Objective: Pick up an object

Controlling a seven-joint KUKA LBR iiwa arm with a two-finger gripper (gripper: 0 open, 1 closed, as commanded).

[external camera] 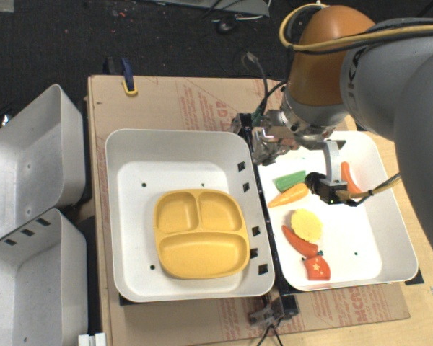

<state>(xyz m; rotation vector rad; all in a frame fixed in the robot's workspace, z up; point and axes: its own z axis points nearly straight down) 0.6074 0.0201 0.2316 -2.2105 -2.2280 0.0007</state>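
My gripper (273, 143) hangs over the far left corner of the right bin (390, 244), close to the wall shared with the left bin. Just in front of it lie a green block (289, 180) and an orange carrot (289, 194), side by side. Nearer the camera are a yellow lumpy piece (307, 225), a long red pepper (299, 241) and a red strawberry (317, 267). An orange-red piece (350, 179) lies further right, under the arm. I see nothing held in the gripper.
The left bin (130, 171) holds a yellow divided plate (200, 233). The grey arm with its orange band (332, 34) covers the far right of the bench. Two tilted white trays (29, 193) stand off the bench to the left.
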